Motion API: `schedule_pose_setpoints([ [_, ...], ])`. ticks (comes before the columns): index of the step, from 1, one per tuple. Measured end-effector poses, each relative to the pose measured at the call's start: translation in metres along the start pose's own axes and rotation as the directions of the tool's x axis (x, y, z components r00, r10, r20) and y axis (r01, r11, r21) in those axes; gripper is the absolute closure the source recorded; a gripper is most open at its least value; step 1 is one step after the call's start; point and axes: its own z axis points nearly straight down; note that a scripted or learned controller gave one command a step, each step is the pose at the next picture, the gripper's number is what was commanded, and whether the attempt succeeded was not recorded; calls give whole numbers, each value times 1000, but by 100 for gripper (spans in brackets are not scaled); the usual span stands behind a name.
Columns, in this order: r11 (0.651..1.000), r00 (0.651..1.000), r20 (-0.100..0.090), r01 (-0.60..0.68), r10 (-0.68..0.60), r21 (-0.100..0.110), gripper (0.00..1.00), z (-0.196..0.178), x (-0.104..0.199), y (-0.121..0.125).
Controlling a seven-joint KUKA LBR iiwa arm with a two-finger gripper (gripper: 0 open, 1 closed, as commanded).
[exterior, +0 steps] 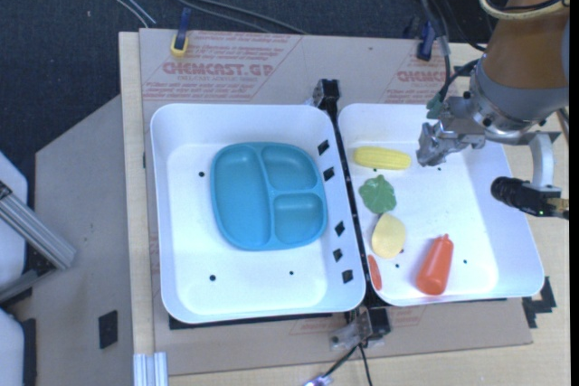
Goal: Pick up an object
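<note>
Overhead slanted view of a brown board surface (pixel 271 59) printed with red lettering, carrying two shallow white plastic bins side by side. The left bin (pixel 181 285) holds a blue plastic tray with three compartments (pixel 269 194), lying flat near the bin's middle. The right bin (pixel 488 258) holds five loose items: a yellow plastic corn cob (pixel 381 159) lying crosswise near the far left corner; a green leafy plastic vegetable (pixel 377 193) just in front of the cob; a pale yellow rounded plastic fruit (pixel 389 236) nearer still, close to the green piece; a small orange-red piece (pixel 374 272) against the bin's left wall, partly hidden by the rim; and an orange-red plastic bottle shape (pixel 435 264) lying tilted near the front edge, apart from the yellow fruit. The grey arm with its orange band (pixel 534 4) enters from the right, and its metal two-finger tool (pixel 432 149) hangs over the far part of the right bin, just to the right of the corn cob and not touching it. Nothing is seen between the tool's tips; how wide they stand cannot be told at this angle. A blue-and-yellow clamp (pixel 181 36) grips the far left edge of the board.
</note>
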Motion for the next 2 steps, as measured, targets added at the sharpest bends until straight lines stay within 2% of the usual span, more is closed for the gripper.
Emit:
schedule_pose_setpoints([
  [2,1000,1000,-1,2,-2,-1,100,-4,105,-14],
])
